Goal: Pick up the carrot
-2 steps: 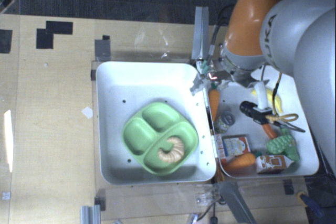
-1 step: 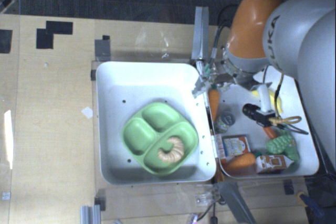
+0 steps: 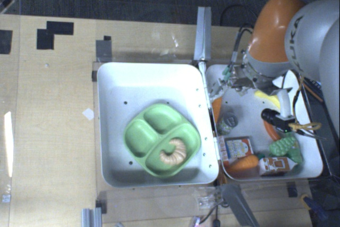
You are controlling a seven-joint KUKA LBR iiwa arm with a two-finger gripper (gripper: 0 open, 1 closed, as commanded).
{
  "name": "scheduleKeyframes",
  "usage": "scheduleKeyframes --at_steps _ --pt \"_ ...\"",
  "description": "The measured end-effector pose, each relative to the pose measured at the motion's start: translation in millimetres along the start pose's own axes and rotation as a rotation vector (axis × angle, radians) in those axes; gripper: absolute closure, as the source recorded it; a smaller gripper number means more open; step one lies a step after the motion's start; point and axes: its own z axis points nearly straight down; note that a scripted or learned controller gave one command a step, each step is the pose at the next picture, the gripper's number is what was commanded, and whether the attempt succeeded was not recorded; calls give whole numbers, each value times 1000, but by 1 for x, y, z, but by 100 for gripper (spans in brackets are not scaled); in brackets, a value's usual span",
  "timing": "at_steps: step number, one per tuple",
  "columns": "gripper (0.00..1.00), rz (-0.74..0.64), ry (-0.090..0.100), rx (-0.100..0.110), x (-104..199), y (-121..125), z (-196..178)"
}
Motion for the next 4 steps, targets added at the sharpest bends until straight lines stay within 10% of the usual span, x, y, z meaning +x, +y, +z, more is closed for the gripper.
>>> scheduleKeyframes --at_steps 2,3,4 --pt "0 -70 -4 9 -76 1 96" --pt "100 -72 -2 -7 -72 6 83" --pt "100 -406 -3 -4 -94 14 16"
